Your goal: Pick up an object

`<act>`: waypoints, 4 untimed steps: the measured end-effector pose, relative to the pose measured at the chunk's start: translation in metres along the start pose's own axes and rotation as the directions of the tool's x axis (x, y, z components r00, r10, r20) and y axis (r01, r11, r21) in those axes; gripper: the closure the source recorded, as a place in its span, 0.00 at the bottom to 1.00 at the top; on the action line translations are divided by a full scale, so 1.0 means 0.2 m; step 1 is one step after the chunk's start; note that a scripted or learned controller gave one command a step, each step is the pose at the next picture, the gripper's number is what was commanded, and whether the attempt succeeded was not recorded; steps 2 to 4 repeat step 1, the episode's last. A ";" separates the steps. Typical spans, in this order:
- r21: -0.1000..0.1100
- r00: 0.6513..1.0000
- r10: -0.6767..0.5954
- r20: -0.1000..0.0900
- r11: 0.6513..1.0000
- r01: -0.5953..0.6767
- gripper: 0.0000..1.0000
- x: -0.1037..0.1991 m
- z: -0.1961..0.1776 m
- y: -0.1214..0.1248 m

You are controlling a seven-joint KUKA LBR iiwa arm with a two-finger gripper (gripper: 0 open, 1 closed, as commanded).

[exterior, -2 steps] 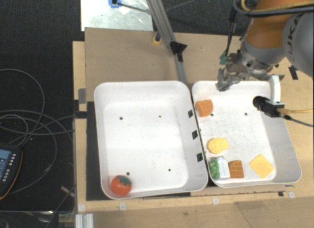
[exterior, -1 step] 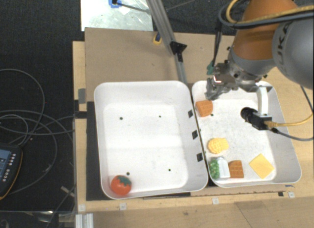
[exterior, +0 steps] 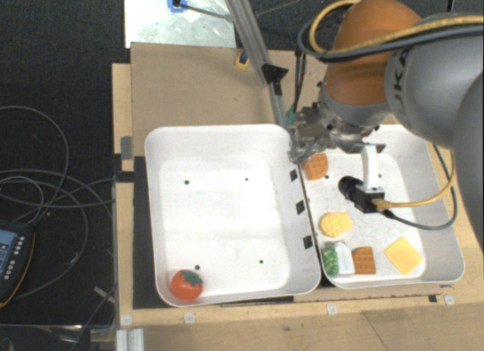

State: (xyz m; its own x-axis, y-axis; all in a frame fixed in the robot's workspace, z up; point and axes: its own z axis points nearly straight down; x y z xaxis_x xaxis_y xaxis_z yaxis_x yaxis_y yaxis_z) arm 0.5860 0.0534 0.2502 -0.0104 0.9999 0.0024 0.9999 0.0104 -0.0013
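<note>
Objects for picking lie mostly in the right bin [exterior: 446, 266], with one in the left bin [exterior: 162, 153]. Nearest the gripper [exterior: 308, 147] is an orange, waffle-textured piece [exterior: 316, 166] by the right bin's far-left corner, close to the dividing edge between the bins; whether the gripper touches it, and whether the tool is apart or together, I cannot tell, since the wrist covers it. Further toward the near edge sits a yellow, corn-like piece [exterior: 336, 225], and along the near edge lie a small green item [exterior: 330, 256] next to a white one [exterior: 344, 259], a brown waffle block [exterior: 364, 260] just beside them, and a flat yellow square [exterior: 403, 255] to their right. A black part [exterior: 360, 193] with a white bracket, attached to a yellow cable, hangs over the middle of that bin. In the left bin, a red tomato [exterior: 186, 284] rests at the near-left corner. The grey arm's orange band [exterior: 370, 47] looms over the far-right side.
</note>
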 end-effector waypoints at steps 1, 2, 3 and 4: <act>0.000 1.000 0.001 0.000 1.000 -0.001 1.00 0.23 -0.01 -0.13; 0.000 1.000 0.001 0.000 1.000 -0.001 1.00 0.23 -0.01 -0.13; 0.000 1.000 0.001 0.000 1.000 -0.001 1.00 0.23 -0.01 -0.13; 0.000 1.000 0.001 0.000 1.000 -0.001 1.00 0.23 -0.01 -0.13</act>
